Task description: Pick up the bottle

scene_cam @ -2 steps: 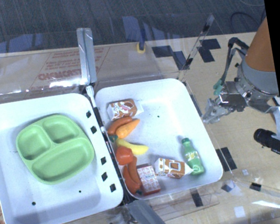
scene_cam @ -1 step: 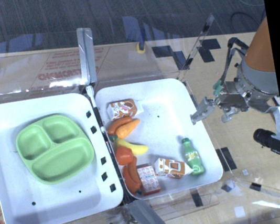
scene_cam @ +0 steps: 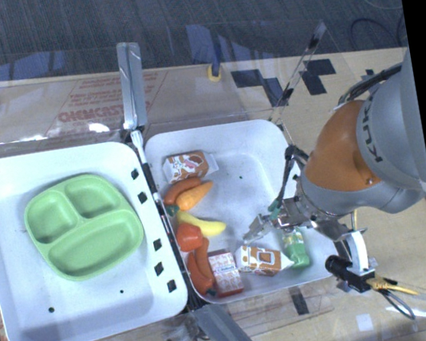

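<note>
The bottle (scene_cam: pixel 296 249) is small and green with a pale label. It lies in the right bin (scene_cam: pixel 257 142) near the front right corner, beside a brown and white carton (scene_cam: pixel 260 259). My gripper (scene_cam: pixel 279 224) hangs just above the bottle's top end, open, with one metal finger (scene_cam: pixel 255 228) reaching left over the carton. Nothing is held between the fingers. The grey arm with its orange band (scene_cam: pixel 341 160) comes in from the right and hides the bin's right wall.
The right bin also holds a brown carton (scene_cam: pixel 185 164), a carrot (scene_cam: pixel 194 195), a banana (scene_cam: pixel 203 225), a red sausage (scene_cam: pixel 198 267) and another carton (scene_cam: pixel 225 274) along its left side. A green divided plate (scene_cam: pixel 84 223) sits in the left bin (scene_cam: pixel 27 318).
</note>
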Robot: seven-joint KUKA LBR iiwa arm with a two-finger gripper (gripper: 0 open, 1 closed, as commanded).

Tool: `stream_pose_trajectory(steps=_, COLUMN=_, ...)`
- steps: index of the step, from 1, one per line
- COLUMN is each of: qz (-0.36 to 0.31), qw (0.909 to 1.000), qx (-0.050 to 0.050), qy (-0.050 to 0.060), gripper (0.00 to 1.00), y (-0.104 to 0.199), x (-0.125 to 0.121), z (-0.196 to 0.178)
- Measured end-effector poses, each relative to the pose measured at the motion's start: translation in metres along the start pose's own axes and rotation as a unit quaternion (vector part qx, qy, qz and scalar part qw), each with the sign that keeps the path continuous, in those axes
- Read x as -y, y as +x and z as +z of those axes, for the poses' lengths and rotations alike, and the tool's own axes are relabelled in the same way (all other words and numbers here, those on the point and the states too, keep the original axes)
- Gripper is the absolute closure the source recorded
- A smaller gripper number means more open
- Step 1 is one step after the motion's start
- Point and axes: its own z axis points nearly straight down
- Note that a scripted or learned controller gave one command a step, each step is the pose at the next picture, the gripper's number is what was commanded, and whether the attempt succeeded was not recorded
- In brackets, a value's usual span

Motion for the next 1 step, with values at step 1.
stream_pose_trajectory(steps=1, qz=-0.002, qw=1.0000, qx=0.001, qy=0.001, gripper=1.00, y=-0.0009, x=0.0006, z=-0.0093)
